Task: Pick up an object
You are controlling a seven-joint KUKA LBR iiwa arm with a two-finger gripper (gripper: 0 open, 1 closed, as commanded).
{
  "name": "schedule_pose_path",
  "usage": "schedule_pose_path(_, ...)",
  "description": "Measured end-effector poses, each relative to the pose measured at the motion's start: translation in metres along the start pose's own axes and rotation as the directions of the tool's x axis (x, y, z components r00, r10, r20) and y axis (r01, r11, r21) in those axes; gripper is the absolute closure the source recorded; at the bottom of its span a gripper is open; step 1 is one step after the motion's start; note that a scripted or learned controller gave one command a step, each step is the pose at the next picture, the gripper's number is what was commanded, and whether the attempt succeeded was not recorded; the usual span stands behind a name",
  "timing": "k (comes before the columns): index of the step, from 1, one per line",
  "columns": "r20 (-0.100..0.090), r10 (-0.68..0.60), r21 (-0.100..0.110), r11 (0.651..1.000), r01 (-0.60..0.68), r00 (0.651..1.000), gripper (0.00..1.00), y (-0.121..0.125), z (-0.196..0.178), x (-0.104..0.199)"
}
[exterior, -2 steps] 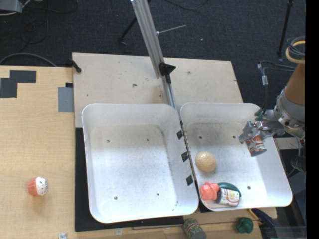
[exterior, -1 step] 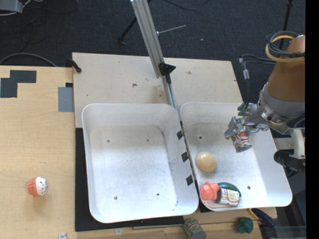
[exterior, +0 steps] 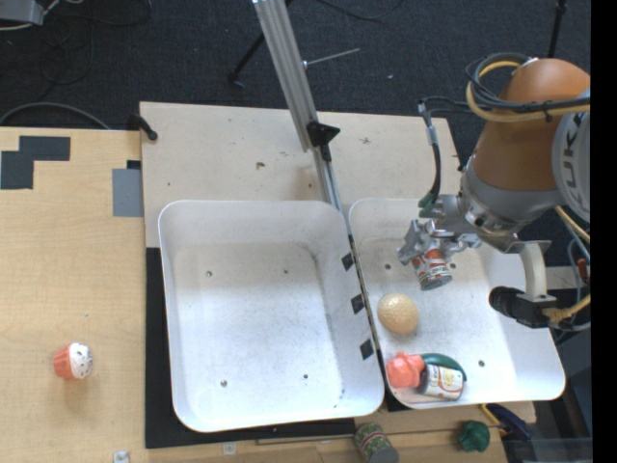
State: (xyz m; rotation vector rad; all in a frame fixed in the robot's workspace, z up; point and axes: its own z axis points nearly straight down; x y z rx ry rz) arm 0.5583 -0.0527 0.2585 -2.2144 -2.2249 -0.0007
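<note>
A: Status? Two white bins on the bench: left bin, right bin.
B: Lift step, I'd say. Gripper over the right bin, clamped on a small can, red label, clear of the floor.
A: Next?
B: Raise straight, keep the squeeze.
A: Rest?
B: One tan egg-shaped ball, one red-capped bottle.

A small red-and-white toy sits alone on the wooden tabletop at eight o'clock. A slanted aluminium rail runs from twelve o'clock toward centre. A green lump lies at five o'clock.
</note>
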Motion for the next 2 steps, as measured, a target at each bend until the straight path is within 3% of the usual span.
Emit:
schedule_pose_path(1, 0.000, 0.001, 0.004, 1.000, -0.001, 1.000, 1.00, 0.013, 0.018, 0.052)
schedule_pose_path(2, 0.000, 0.000, 0.001, 1.000, 0.000, 1.000, 1.00, 0.024, 0.013, 0.106)
